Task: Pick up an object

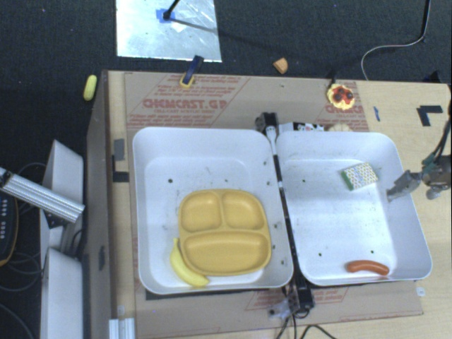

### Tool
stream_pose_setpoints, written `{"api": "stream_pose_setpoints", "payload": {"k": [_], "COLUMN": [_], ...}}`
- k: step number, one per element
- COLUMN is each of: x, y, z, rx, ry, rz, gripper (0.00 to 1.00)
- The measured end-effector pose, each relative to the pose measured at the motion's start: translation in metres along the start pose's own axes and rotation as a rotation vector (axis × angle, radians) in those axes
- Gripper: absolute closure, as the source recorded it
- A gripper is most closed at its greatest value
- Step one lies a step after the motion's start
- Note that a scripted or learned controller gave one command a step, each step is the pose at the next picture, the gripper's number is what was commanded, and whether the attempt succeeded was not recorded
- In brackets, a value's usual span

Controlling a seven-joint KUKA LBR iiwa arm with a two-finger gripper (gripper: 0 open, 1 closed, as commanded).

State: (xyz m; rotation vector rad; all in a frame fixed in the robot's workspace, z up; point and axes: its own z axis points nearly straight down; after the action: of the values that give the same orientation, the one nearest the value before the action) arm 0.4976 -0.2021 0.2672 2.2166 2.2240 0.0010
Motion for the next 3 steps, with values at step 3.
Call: {"api": "stream_pose_setpoints", "payload": {"k": [3], "x": [-0.004], "y": [0.03], "z": [0.183], "rx": [0.001], "ry": [0.0], "rz": [0.002], "gripper": [0.0]}}
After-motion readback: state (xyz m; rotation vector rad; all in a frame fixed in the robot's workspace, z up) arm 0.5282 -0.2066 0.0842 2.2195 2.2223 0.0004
